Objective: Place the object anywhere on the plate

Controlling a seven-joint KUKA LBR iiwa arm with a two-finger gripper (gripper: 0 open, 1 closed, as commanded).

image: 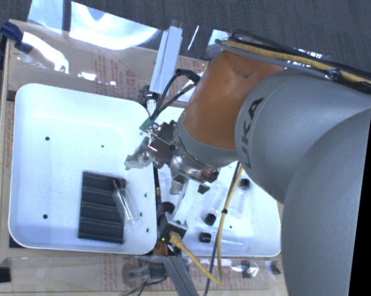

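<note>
A black ridged plate [98, 215] lies flat in the front part of the left bin [48, 160]. A small clear, silvery object [122, 201] rests on the plate's upper right corner, slanting toward the front right. My gripper [141, 156] hangs over the right side of the left bin, up and to the right of the object and apart from it. The grey arm with its orange band [225, 102] hides most of the right bin.
A strip of the right bin [256, 231] shows below the arm, with two small dark pieces [209, 219] in it. A yellow cable [227, 203] hangs from the wrist to the bench's front edge. A metal upright [166, 60] stands behind the bins.
</note>
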